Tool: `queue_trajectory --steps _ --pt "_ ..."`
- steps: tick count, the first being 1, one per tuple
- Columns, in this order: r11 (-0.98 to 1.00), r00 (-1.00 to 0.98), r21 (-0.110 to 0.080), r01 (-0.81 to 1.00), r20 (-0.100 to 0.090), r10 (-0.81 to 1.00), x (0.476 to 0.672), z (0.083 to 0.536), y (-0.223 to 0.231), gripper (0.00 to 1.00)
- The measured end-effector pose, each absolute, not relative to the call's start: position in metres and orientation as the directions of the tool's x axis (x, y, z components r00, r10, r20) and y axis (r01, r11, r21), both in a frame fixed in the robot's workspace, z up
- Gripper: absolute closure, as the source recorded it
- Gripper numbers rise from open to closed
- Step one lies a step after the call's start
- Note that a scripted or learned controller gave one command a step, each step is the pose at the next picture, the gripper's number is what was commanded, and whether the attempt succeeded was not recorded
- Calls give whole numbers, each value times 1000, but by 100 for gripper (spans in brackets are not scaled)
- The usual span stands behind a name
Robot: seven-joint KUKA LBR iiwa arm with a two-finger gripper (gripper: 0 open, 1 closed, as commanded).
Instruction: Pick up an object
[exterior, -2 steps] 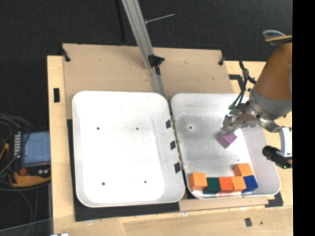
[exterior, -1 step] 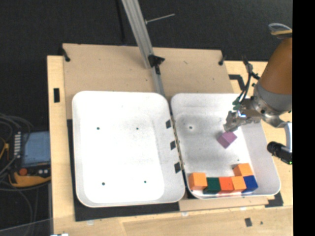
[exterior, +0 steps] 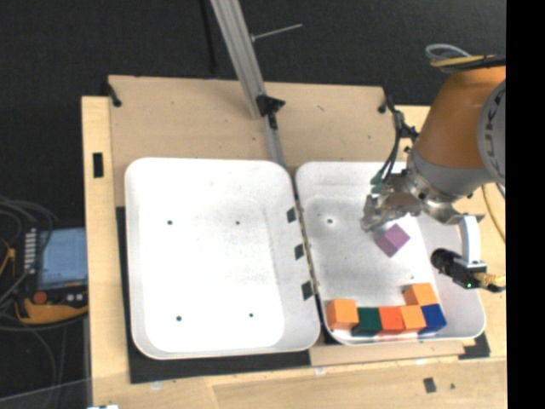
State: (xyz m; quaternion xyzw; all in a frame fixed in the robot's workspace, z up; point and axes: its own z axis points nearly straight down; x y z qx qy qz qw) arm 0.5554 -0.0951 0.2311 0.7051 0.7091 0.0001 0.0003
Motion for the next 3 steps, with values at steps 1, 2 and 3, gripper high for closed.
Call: queue_trajectory --steps 1,2,3 --pt "8 -8 0 1000 2 1000 555 237 -46 100" --pt "9 -9 2 1000 2 1000 557 243 5 100" --pt "7 -7 1 1000 1 1000 573 233 59 100"
